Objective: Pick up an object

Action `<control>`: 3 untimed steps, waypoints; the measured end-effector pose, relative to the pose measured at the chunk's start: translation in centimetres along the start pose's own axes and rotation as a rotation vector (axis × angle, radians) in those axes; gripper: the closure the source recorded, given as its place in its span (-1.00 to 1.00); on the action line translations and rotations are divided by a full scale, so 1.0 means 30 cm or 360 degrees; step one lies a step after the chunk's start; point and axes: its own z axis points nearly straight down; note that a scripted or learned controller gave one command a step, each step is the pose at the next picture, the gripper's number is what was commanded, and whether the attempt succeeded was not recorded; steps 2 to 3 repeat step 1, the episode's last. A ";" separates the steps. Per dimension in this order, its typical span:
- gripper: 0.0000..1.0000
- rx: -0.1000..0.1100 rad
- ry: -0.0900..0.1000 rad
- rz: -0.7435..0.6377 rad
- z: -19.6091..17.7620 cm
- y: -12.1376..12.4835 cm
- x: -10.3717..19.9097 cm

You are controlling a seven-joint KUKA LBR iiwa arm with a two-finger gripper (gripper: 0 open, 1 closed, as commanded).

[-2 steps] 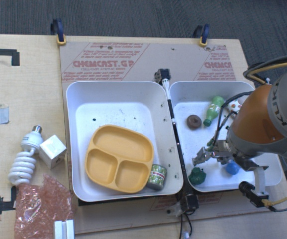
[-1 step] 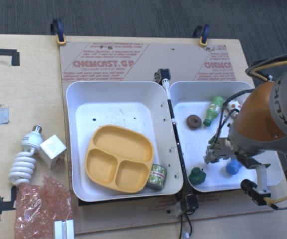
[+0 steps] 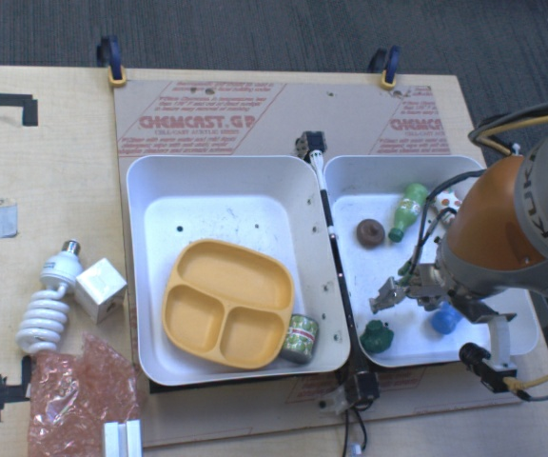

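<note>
The right bin holds a green bottle, a brown ring-shaped piece, a dark green lump and a small blue object. My gripper hangs low over the middle of this bin, just above the dark green lump and left of the blue object. The grey arm with its orange band covers the bin's right side. In the left bin lie a yellow divided tray and a small green-labelled can.
On the bench left of the bins lie a spiral light bulb, a white cube and a crumpled pink plastic bag. A black divider clip sits between the bins. Cables run by the arm at the right.
</note>
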 end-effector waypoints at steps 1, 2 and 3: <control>-1.00 0.0009 0.0002 -0.0001 0.034 -0.010 -0.006; -1.00 0.0009 0.0002 -0.0001 0.034 -0.010 -0.006; -1.00 0.0009 0.0002 -0.0001 0.034 -0.010 -0.006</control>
